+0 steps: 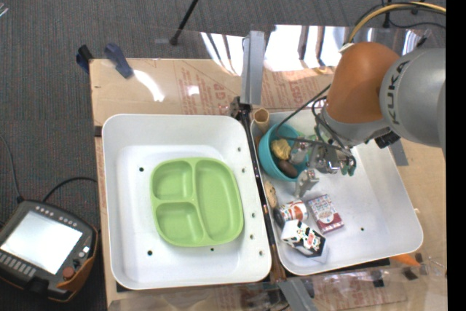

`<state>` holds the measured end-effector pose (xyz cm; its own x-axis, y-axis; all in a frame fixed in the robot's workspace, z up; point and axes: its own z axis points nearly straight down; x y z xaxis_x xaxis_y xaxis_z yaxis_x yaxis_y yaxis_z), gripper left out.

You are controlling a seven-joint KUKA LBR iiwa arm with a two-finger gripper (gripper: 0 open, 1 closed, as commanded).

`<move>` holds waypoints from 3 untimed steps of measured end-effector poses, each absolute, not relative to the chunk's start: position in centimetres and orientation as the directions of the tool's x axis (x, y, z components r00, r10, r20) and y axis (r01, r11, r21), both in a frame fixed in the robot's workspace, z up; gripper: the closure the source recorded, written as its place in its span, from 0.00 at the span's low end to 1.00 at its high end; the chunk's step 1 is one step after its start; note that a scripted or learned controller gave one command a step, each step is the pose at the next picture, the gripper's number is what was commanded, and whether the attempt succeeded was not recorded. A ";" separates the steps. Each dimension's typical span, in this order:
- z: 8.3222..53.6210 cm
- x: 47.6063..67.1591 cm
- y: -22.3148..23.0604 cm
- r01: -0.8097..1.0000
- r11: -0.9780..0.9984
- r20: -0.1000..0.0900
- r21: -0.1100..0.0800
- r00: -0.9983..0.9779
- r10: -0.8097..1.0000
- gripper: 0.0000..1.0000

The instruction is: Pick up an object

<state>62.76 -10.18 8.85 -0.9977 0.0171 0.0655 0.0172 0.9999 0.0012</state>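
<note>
So we are at the reaching step. Our pincer [312, 182] hangs low in the right bin [378, 229], beside the teal bowl [280, 149]; we cannot tell its state. Next we must drop onto the small packets [320, 215] and squeeze.

Glossy white plastic bins [124, 149], a matt green plastic tray [196, 202].

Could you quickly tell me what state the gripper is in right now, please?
Gripper: cannot be told; it sits low in the right bin beside the teal bowl, with no object seen held.
</note>
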 end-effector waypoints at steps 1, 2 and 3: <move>9.3 55.8 -8.5 0.207 0.978 -0.012 0.005 -0.978 0.207 1.00; 9.0 55.6 -8.5 0.206 0.979 -0.007 0.004 -0.978 0.206 0.00; 8.5 62.7 -9.5 0.330 0.944 0.033 0.001 -0.944 0.329 0.00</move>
